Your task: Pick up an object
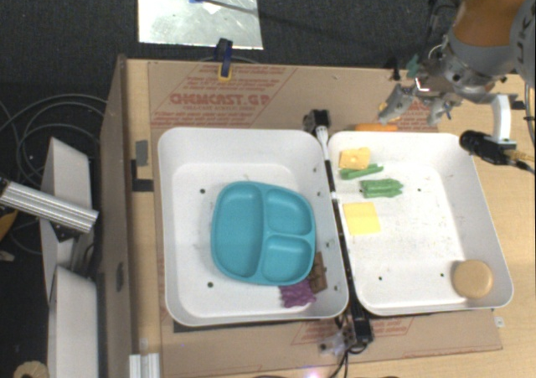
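Two white bins sit side by side on my cardboard-topped bench, and I see the gripper point(416, 98) hanging above the back rim of the right bin point(490, 225), nothing between its fingers. Nothing is picked yet; the yellow block point(362, 219), green beans point(381, 189) and round bun point(473, 278) lie untouched.
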